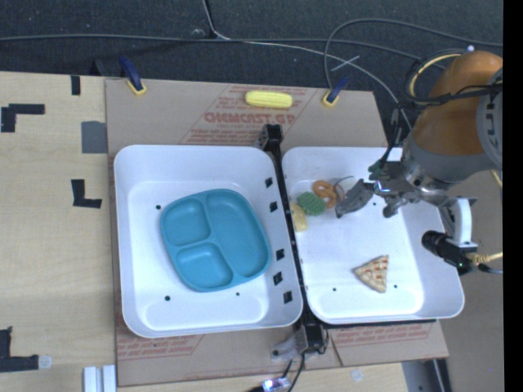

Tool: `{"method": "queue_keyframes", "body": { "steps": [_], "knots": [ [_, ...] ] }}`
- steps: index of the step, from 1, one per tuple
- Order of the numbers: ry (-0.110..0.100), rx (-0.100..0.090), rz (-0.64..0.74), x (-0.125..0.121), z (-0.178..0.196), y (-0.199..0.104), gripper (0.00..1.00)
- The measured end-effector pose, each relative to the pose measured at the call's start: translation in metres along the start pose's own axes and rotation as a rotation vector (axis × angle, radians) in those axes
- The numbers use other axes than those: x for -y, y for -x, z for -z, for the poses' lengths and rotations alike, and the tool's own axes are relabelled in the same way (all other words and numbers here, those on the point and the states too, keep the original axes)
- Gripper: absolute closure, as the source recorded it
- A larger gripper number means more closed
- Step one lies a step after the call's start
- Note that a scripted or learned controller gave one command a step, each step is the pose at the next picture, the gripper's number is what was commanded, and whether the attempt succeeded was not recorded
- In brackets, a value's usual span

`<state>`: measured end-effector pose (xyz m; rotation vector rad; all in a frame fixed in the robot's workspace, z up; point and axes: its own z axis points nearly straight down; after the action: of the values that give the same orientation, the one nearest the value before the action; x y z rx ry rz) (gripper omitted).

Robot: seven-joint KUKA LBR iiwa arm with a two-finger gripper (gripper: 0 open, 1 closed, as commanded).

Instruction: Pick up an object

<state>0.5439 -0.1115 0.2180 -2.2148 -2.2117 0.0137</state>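
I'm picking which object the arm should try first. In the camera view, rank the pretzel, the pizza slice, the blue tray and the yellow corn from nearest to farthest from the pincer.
1. Pretzel, just left of the pincer, right bin.
2. Pizza slice, below it, same bin.
3. Yellow corn, on the cardboard beyond the bins.
4. Blue tray, in the left bin.

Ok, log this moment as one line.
gripper: over right bin, beside pretzel | pizza slice: untouched | blue tray: left bin

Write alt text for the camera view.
A grey robot arm's gripper hovers in the right white bin beside a pretzel and green item, a pizza slice nearby. The left bin holds a blue tray.
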Motion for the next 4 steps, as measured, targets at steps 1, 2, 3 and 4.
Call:
{"method": "queue_keyframes", "body": {
  "steps": [1, 2, 3, 4],
  "knots": [
    [0.012, 0.001, 0.003, -0.003, 0.007, 0.0, 0.0],
    [0.006, 0.001, 0.002, 0.003, -0.057, -0.003, 0.0],
    [0.006, 0.001, 0.002, 0.001, -0.121, -0.001, 0.0],
    [0.013, 0.003, 0.003, 0.001, -0.133, -0.001, 0.0]
  ]
}}
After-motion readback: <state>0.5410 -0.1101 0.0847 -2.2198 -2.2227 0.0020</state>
